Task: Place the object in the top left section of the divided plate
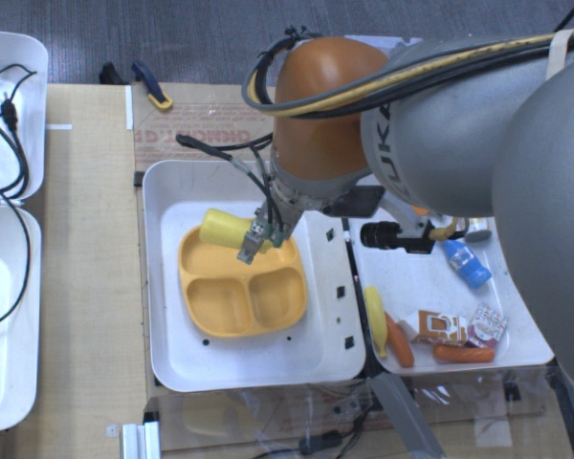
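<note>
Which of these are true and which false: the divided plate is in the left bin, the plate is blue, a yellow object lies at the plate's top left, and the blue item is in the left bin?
1. The divided plate sits in the left bin. True.
2. The plate is blue. False: it is yellow-orange.
3. A yellow object lies at the plate's top-left part. True.
4. The blue item is in the left bin. False: it lies in the right bin.

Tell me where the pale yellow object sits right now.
In the camera view, the pale yellow object lies in the left bin, on the upper left part of the yellow divided plate, just left of the claw.
</note>
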Robot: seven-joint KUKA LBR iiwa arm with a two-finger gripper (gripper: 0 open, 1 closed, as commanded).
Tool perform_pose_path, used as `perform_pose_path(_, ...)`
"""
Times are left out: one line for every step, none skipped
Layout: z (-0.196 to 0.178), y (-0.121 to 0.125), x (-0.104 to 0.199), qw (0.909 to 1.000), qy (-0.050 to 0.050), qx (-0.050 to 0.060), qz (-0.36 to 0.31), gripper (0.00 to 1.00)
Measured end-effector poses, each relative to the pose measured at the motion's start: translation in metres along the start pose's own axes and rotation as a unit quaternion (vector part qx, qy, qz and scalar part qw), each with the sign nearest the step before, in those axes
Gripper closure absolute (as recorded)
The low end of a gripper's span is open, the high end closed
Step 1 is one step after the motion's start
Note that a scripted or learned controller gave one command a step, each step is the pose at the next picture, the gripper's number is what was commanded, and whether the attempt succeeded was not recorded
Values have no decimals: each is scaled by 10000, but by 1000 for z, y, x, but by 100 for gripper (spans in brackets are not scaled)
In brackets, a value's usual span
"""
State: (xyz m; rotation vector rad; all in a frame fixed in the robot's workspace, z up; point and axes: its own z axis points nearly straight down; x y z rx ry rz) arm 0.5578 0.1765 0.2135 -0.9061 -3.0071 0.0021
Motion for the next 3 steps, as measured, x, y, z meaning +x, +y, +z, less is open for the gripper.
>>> perform_pose_path(113, -78, 7, 9985, -11, -16, -539, 100)
perform_pose_path(24, -102, -3, 9992, 0, 4, 411, 100)
perform_pose_path(24, -102, -3, 9991, 1, 3, 413, 0)
